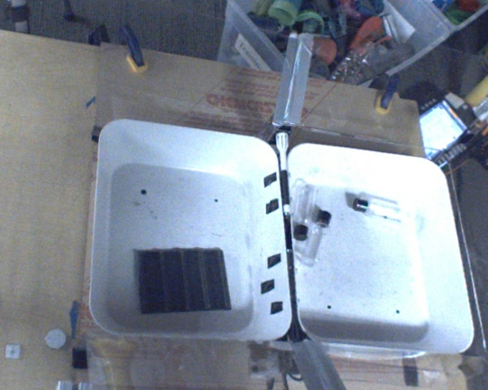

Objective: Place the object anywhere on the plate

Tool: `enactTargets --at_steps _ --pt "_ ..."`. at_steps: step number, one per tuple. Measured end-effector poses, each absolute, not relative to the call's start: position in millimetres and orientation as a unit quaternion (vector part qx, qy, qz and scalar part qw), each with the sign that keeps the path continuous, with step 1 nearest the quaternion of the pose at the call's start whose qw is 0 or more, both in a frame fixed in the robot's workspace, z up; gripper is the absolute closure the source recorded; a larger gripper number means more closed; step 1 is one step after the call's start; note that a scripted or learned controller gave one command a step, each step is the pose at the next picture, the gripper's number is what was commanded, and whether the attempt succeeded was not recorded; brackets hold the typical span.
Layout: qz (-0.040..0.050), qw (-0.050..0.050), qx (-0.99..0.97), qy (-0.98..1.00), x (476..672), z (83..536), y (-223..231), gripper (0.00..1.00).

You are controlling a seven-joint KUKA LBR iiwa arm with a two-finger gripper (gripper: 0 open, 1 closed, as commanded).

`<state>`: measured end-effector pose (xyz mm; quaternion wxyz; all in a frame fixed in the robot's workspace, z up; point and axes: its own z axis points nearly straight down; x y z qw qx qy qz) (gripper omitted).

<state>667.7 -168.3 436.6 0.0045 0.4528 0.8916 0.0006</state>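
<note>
Object: 2 small clear items lie in the right bin (451, 266), and the task does not say which is meant. The likelier candidate is a clear tube (374, 205) with a dark end, in the bin's upper middle.
Second candidate: a clear piece with a dark cap (312, 225), just beside the divider, left of and slightly below the tube.
Long axis: the tube lies almost level across the frame, dark end to the left. The capped piece is too glassy to read its axis.
Plate: a dark ribbed rectangle (184, 281) lies flat in the lower part of the left bin (100, 214), tilted slightly. Nothing rests on it.
Key relation: both clear items lie to the right of and above the plate, well apart from it, with the divider (284, 241) and its row of black tabs between. Any carry has to go leftward and down-frame over that ridge.
End effector: I cannot tell how far open it is or whether it has hold of anything, so its bearing to the tube cannot be given. Since the arm enters from the right, the right bin is likely the nearer reach.
Progress: by my judgement, picking has not yet happened.
Risk: clear, slim items probably slip easily.
Surroundings: the table (16, 201) is pale wood, with a crate of coloured toys (343, 18) at top centre.
</note>
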Motion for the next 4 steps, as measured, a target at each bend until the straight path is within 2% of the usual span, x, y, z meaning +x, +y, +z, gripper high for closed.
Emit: enactTargets --at_steps 1,2,3,4 --pt "0.0003 0.002 0.266 0.964 667.4 437.1 -145.1 1.0" --pt "0.0 0.007 0.266 0.964 668.7 449.4 -144.2 1.0" --pt "-0.0001 0.001 0.153 0.988 586.2 431.6 -199.7 1.0" --pt "-0.0007 0.005 0.018 1.0 657.2 432.7 -209.3 1.0"
